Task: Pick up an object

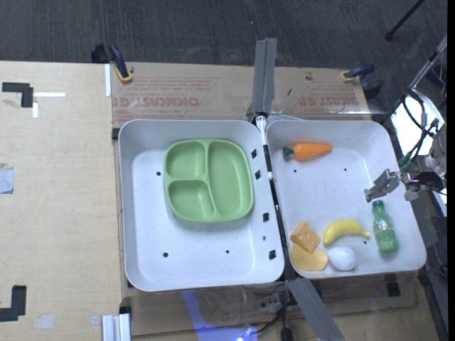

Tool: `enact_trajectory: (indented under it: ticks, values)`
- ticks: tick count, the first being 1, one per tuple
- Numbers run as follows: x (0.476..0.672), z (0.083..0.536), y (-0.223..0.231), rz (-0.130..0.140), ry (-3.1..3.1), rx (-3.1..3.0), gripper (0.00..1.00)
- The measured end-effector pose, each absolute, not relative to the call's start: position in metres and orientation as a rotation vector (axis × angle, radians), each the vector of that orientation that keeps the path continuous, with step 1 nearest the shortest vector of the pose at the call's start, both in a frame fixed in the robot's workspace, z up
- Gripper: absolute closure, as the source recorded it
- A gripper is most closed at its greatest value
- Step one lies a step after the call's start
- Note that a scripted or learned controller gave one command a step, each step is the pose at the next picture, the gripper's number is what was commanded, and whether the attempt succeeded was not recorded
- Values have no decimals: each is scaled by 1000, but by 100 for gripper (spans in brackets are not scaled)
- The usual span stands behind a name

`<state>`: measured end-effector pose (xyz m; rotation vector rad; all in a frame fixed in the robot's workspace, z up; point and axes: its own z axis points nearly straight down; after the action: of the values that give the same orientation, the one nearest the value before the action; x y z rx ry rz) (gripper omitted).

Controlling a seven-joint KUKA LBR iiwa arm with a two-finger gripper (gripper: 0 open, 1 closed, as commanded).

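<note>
You see the gripper (384,185) at the right side of the right bin (323,190), low over the floor; you cannot tell its state. The bottle (384,227) lies just below it, near the right wall. The banana (346,230), egg (343,258) and cheese (306,238) lie to the left of the bottle. The carrot (309,150) is well apart at the top. The green plate (209,181) sits in the left bin (142,212).

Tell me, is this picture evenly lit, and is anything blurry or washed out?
Camera view: mostly soft, even light with faint shadows under the green plate and carrot; bright glare washes out the area at the right edge above the gripper; the banana and bottle look slightly soft, not crisp.
</note>
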<state>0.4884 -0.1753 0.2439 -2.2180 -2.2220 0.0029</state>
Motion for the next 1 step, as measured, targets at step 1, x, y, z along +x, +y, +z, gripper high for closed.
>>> enact_trajectory:
  ticks: [1]
  values:
    - [511,126,-133,3,-2223,-2216,0]
